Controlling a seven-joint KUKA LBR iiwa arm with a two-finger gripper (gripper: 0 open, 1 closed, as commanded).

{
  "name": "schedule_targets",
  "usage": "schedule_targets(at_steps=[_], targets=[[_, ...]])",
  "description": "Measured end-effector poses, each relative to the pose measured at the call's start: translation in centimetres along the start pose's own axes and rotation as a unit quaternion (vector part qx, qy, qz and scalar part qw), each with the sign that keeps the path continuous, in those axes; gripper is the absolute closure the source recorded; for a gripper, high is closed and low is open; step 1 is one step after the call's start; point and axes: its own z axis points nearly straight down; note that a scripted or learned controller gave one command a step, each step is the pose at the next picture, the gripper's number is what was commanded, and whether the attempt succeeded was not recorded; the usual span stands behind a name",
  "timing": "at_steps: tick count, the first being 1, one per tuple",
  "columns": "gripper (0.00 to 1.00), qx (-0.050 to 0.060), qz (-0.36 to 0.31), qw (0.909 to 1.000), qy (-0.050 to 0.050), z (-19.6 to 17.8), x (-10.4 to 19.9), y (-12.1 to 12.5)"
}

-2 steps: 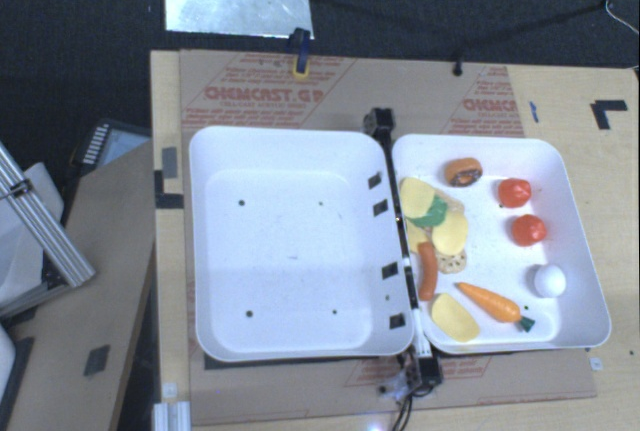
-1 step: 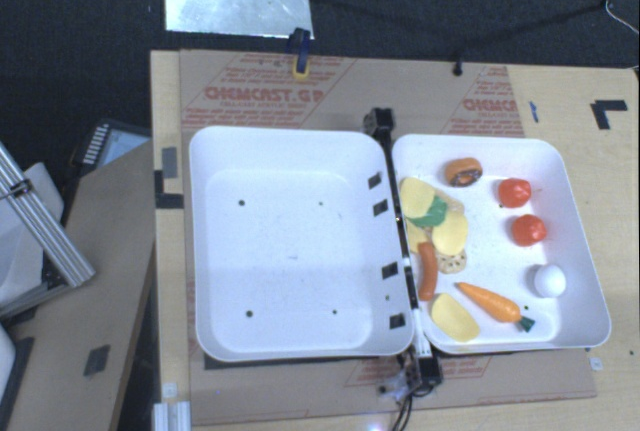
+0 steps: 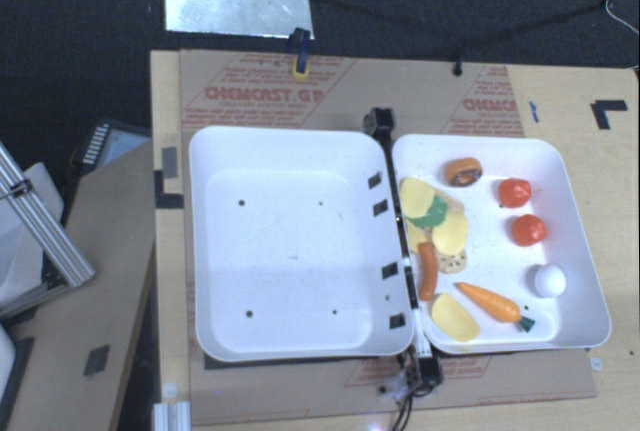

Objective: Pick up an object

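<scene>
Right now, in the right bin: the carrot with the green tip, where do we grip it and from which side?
Grip the carrot mid-body, coming straight down, fingers closing across its narrow width. It lies flat and slanted, green tip toward the bin's near right corner, thick end toward the yellow piece. Its middle looks free on both long sides; the white egg sits apart, up-right. Probably the safest spot.

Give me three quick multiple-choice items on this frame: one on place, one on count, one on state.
1. Which bin holds the toy food?
A. Left bin
B. Right bin
C. Both bins

2. How many red tomatoes are there?
A. One
B. Two
C. Four

3. How does the carrot lie?
A. Flat on the bin floor
B. Standing on end
C. Hanging over the rim

Answers:
1 B: every item sits in the right bin.
2 B: the upper tomato and the lower tomato lie close together.
3 A: the carrot lies flat, slanted, near the white egg.
</scene>
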Motion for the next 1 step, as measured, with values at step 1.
schedule_targets(at_steps=[1], targets=[[1.0,0.0,0.0,1.0,0.0,0.0,0.0,0.0]])
